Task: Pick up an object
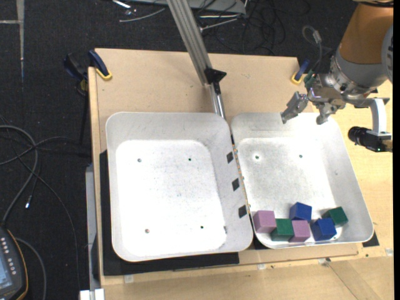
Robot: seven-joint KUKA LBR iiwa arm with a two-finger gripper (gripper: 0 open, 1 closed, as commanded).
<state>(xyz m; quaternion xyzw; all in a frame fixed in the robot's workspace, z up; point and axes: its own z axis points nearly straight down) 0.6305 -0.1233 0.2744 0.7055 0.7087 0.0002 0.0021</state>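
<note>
Nothing picked yet: the blocks lie in the right bin's near corner, and the jaws hang empty over its far edge.

Nearest, along the near wall of the right bin, sits a tight cluster of small blocks: a light purple block at the left, a green block touching it, a second purple block, a blue block just behind, another blue block and a dark green block at the right. They are roughly cubes, so none has a clear long axis; most sit slightly skewed to the bin wall. The left bin lies beside it on the worktop. Farthest, the gripper hovers above the right bin's far rim, well apart from the cluster, its jaws spread apart with nothing between them. I judge the whole pick remains: travel to the near corner, descend, close, lift.
</note>
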